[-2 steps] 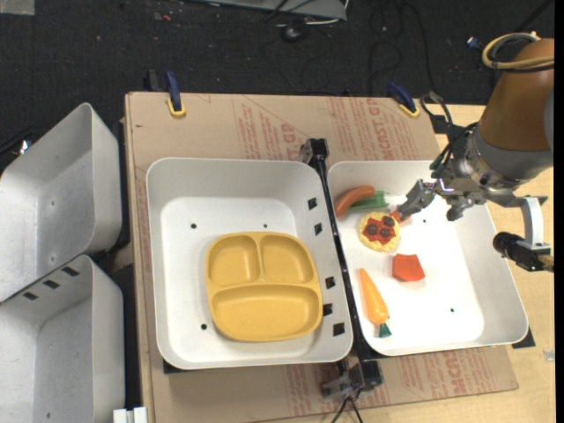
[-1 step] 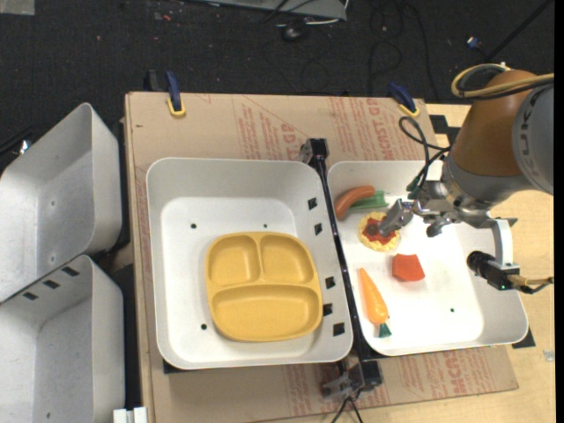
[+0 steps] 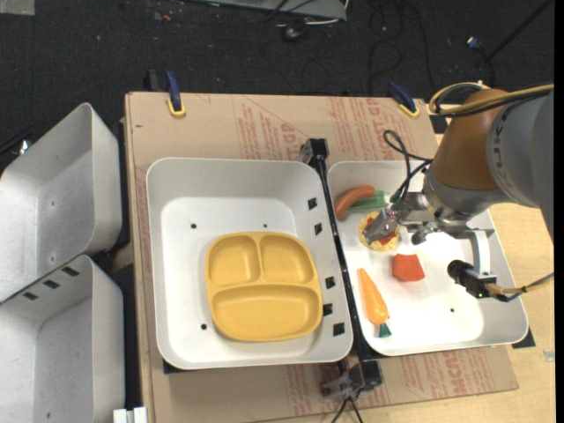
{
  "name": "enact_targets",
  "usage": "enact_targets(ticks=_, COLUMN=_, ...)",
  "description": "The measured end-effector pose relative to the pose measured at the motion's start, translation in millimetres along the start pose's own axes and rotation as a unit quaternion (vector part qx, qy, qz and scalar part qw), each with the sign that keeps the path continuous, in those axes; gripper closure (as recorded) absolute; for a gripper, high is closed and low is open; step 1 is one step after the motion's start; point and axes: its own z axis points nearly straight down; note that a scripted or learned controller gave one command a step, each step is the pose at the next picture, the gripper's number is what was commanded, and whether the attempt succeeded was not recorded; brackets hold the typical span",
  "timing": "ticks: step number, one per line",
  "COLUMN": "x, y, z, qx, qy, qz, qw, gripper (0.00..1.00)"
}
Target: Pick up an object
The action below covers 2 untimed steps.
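Yellow toy (image 3: 381, 239) with scalloped edge under gripper (image 3: 384, 228)

Bench (image 3: 247, 113) bearing two white bins (image 3: 176, 192)

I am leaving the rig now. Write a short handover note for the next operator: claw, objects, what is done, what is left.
Claw: low in the right bin, over a small yellow item; grip not visible.
Same bin: red block, carrot, orange-and-green piece near the back.
Left bin: yellow divided tray.
Done: nothing seen lifted.
Left: grasp and raise one object.
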Motion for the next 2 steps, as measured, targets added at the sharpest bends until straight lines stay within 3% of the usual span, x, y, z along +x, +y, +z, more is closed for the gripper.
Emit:
enact_targets(ticks=1, x=-0.4, y=0.6, z=-13.1, qx=-0.002, qy=0.0, qz=0.001, qw=1.0, gripper=1.0)
enact_targets(ticks=2, x=0.7, y=-8.6, z=-66.0, qx=-0.004, qy=-0.001, qz=0.001, qw=1.0, gripper=1.0)
